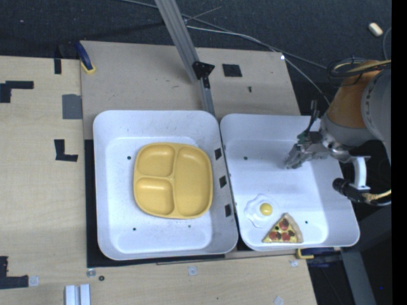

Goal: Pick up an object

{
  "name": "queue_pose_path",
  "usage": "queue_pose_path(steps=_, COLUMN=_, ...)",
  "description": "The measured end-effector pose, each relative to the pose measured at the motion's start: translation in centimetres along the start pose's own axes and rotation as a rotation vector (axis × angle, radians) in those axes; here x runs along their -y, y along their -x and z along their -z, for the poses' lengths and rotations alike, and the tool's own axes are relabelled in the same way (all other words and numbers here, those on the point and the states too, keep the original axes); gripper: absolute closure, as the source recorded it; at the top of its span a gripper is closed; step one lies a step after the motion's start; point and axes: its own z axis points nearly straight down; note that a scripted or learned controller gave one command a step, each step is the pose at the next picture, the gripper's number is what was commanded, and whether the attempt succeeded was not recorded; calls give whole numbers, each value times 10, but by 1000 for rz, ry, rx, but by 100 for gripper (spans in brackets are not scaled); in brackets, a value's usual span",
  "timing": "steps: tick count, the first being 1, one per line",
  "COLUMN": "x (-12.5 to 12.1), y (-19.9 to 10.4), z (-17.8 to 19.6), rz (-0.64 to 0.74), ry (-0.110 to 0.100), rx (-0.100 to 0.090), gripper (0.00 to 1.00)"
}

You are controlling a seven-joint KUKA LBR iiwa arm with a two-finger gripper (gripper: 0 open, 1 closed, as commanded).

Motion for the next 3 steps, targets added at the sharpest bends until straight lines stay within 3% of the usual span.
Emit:
queue_pose_path(steps=2, x=-8, y=-1, z=105, rz=-1, ry=0, rx=-3, gripper=100)
queue_pose_path(steps=3, x=-8, y=-2, z=103, rz=-2, ry=-5, rx=-4, gripper=100)
